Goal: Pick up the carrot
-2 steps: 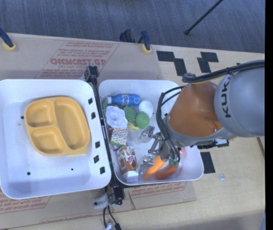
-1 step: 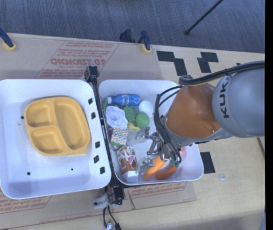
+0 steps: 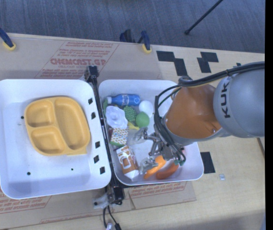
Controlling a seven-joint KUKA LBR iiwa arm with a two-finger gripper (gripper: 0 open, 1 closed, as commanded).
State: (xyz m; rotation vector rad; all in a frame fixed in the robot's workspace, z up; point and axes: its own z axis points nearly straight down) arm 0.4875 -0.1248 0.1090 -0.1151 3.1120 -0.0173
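Fingers: we cannot tell how the gripper [image 3: 154, 161] has them set. The carrot [image 3: 163, 170] lies beneath, at the right bin's [image 3: 194, 169] near edge; probably light, smooth plastic, best gripped mid-length.

a robotics lab or test cell is indicated. a bench covered with printed brown cardboard sheeting [image 3: 79, 56] is seen, held down at its far edge by blue and yellow spring clamps [image 3: 5, 38]. two shallow white plastic bins [image 3: 7, 143] are set side by side on it, joined by a black bracket. black square marker patterns [image 3: 187, 61] are printed to the right. grey office carpet [image 3: 79, 8] lies beyond, crossed by a black stand leg [image 3: 213, 8].
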